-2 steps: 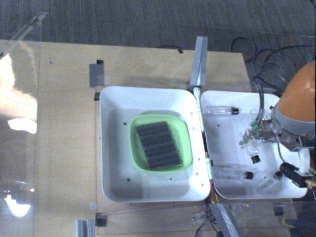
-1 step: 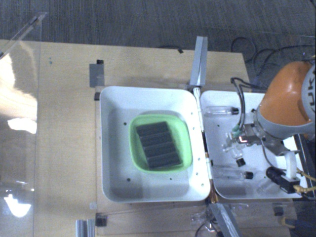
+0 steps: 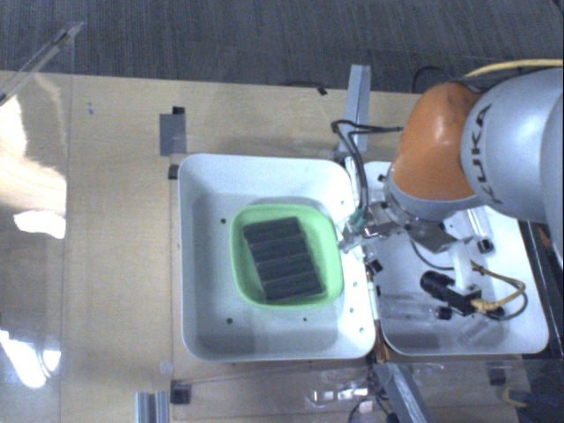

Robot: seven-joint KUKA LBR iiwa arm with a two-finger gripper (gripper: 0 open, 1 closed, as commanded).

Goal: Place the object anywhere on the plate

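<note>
Pale tan wooden bench top (image 3: 97,263), washed with white glare patches at the left. Dark grey ribbed carpet floor (image 3: 220,16) along the top. Two shallow glossy white plastic bins: left bin (image 3: 198,263), right bin (image 3: 520,315). Light green rounded-square plastic plate (image 3: 242,236) with a charcoal ridged rectangular block (image 3: 282,258), striped by four raised bars. Silver-grey robot arm (image 3: 520,139) with dark lettering and a bright orange band (image 3: 432,148). Black cable with a yellow section (image 3: 493,302). Small dark grey metal brackets (image 3: 173,133) at the bin corners.
</note>
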